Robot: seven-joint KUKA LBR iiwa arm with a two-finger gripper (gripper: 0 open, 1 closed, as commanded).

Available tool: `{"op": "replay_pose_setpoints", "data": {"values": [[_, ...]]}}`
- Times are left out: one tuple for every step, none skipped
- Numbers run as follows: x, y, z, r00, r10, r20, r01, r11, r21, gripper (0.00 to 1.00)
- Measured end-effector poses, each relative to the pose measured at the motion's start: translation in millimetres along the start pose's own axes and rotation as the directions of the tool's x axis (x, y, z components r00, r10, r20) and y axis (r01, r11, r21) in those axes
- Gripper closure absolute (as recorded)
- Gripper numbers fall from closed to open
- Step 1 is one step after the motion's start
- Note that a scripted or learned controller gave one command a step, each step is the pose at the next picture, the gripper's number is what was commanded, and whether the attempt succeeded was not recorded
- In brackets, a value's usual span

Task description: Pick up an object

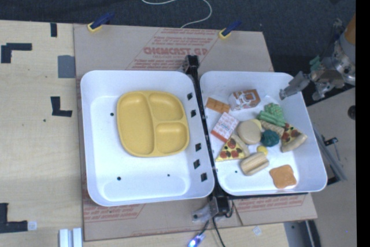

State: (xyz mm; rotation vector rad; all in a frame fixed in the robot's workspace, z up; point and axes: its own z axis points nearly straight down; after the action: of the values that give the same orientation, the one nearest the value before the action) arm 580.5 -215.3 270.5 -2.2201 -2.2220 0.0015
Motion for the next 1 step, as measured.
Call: {"op": "replay_pose_setpoints", "data": {"values": [[-5.7, 84.1, 120.0, 1.0, -0.002, -0.004, 0.002, 1.0, 0.01, 0.0]]}}
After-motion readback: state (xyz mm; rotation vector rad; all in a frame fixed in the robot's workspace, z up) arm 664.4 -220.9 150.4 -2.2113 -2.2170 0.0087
